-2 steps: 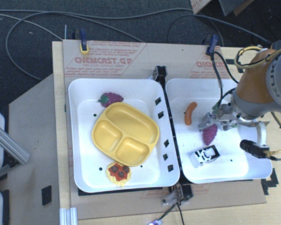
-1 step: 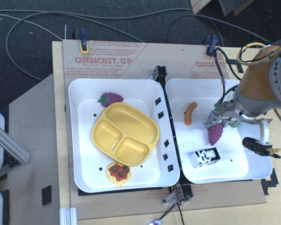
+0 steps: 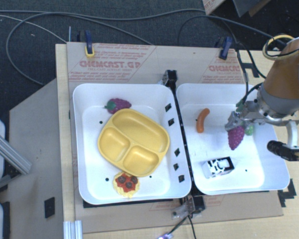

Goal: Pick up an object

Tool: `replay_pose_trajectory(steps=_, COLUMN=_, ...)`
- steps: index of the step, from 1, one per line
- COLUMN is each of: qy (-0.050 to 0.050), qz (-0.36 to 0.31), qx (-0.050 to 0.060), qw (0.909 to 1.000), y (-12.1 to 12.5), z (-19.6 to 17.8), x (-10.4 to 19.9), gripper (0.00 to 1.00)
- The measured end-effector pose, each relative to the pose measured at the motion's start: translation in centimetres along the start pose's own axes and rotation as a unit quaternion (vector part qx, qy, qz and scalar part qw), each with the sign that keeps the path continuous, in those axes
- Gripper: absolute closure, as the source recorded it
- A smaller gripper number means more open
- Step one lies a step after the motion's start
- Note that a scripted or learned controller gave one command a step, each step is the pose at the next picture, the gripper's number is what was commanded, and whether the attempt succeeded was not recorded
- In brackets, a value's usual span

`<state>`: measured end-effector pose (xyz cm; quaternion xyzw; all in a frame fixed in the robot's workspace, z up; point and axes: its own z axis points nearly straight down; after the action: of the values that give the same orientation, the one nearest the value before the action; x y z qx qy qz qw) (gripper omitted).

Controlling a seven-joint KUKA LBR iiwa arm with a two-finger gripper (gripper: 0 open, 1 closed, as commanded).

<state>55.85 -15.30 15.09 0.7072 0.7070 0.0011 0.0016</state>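
Note:
My gripper (image 3: 238, 123) is over the right part of the right bin (image 3: 272, 182). A purple grape bunch (image 3: 235, 138) with a green leaf hangs just below it, its top between the fingers, so the gripper is shut on the bunch. An orange sausage (image 3: 203, 119) lies to the left of it on the bin floor. A black-and-white box (image 3: 218, 167) lies nearer the bin's front edge.
The left bin (image 3: 80, 148) holds a yellow divided plate (image 3: 134, 142), a second purple grape bunch (image 3: 118, 104) at its back and a small pizza toy (image 3: 126, 183) at its front. A black divider (image 3: 176, 128) runs between the bins.

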Motion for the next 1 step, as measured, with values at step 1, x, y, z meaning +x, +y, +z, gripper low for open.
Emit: replay_pose_trajectory(steps=1, qy=-0.001, qz=-0.001, qx=-0.002, qw=1.0, y=1.18, z=-5.42, x=-0.27, gripper=1.0)
